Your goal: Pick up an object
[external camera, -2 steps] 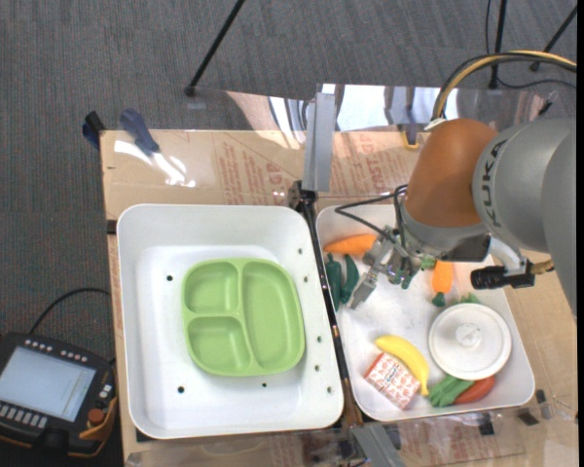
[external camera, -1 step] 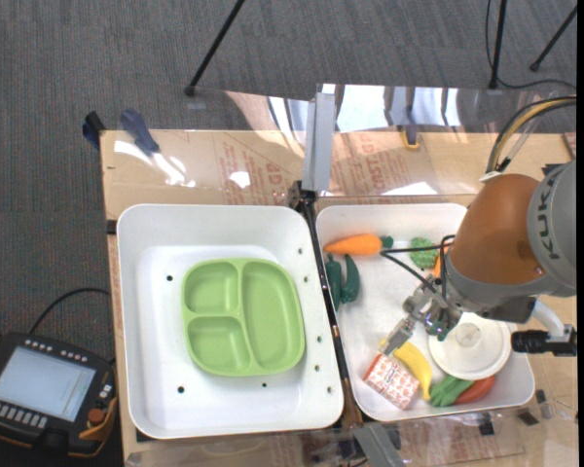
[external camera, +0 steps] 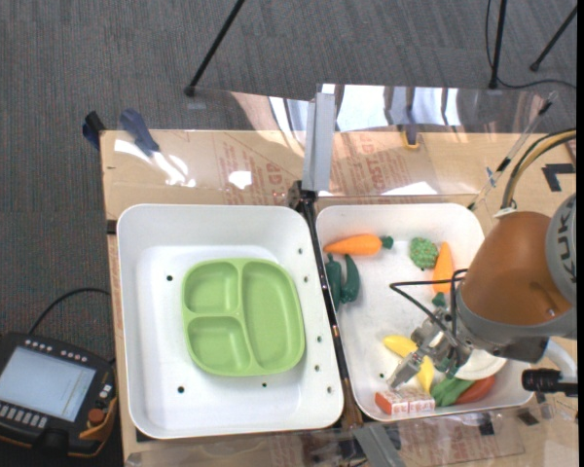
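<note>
The gripper point(external camera: 420, 356) hangs with fingers spread, seemingly around the yellow banana point(external camera: 405, 345), right bin point(external camera: 370, 224)

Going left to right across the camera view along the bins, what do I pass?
Handheld control pad → green divided plate in the left bin → dark green vegetable → carrot → broccoli → orange band on the arm.

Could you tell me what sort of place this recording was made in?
Probably a robotics lab set up for pick-and-place trials: a bench with two white bins, toy vegetables such as a carrot, a teach pendant on the carpeted floor, and tripod legs behind.
</note>
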